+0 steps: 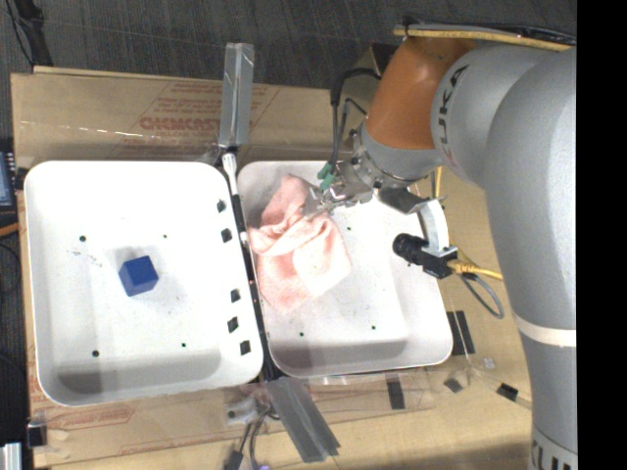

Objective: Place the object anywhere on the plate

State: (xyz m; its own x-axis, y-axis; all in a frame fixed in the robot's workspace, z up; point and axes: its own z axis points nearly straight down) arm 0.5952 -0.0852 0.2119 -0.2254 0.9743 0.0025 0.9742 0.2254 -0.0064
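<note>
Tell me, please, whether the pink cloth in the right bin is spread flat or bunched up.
Bunched up. The pink cloth lies crumpled in the right bin, with folds and a raised ridge near the gripper.

The bench (88, 106) was covered with brown cardboard. Two shallow white bins sat on it side by side, touching: the left bin (59, 360) and the right bin (421, 336). A grey strip (236, 91) lay above their junction, another (302, 421) below.
</note>
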